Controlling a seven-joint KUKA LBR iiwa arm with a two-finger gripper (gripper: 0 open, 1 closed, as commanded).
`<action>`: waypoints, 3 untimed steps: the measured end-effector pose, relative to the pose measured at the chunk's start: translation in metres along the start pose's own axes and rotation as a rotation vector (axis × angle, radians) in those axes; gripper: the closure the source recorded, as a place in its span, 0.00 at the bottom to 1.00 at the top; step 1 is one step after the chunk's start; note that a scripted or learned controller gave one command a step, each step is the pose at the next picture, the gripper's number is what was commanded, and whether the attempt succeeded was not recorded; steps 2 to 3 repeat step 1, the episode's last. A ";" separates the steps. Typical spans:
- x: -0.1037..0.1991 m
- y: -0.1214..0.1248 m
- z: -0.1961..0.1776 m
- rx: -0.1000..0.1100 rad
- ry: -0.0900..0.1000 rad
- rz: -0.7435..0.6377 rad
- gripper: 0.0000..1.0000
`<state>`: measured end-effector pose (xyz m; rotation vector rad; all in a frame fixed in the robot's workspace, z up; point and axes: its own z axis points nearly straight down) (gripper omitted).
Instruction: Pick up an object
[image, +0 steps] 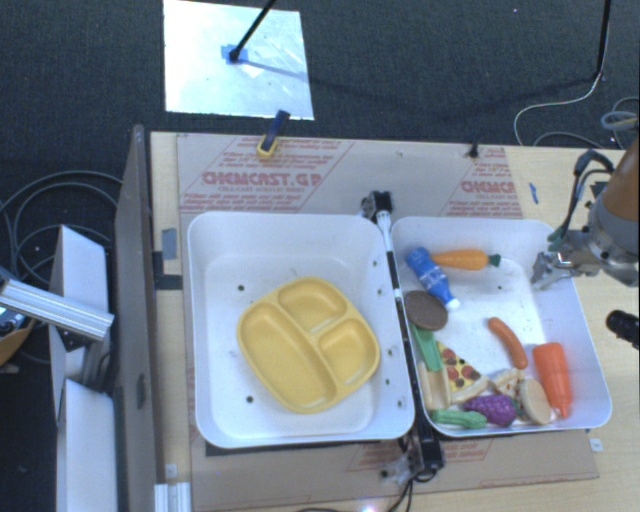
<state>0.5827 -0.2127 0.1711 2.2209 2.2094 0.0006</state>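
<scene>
Nearest the camera, along the front wall of the right shallow white plastic bin (585, 345), a cluster of toy foods is seen: a green bean pod (458, 420), a purple bunch of grapes (493, 408), a pizza slice with red dots (460, 371), a beige bread-like piece (536, 402) and a large orange carrot (553, 377) lying lengthwise by the right wall; farther back a small red-orange sausage (507, 342) is found alone on the bin floor; a brown round disc (427, 313) is touched by a blue plastic bottle (431, 276), and a smaller orange carrot with a green tip (464, 260) lies near the back wall; a green strip (427, 350) runs along the left wall. The left shallow white bin (215, 300) is occupied by a yellow three-compartment plastic tray (307, 343), set at a slant. Both bins are borne by a surface covered with printed brown cardboard (300, 170). The metal claw (553, 264) is positioned over the right bin's back right rim, apart from every toy; nothing is seen between its parts, and whether it is spread or closed cannot be told.
</scene>
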 end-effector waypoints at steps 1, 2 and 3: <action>0.050 0.052 0.015 0.001 0.007 -0.015 1.00; 0.050 0.052 0.015 0.001 0.007 -0.015 1.00; 0.050 0.052 0.015 0.001 0.007 -0.015 1.00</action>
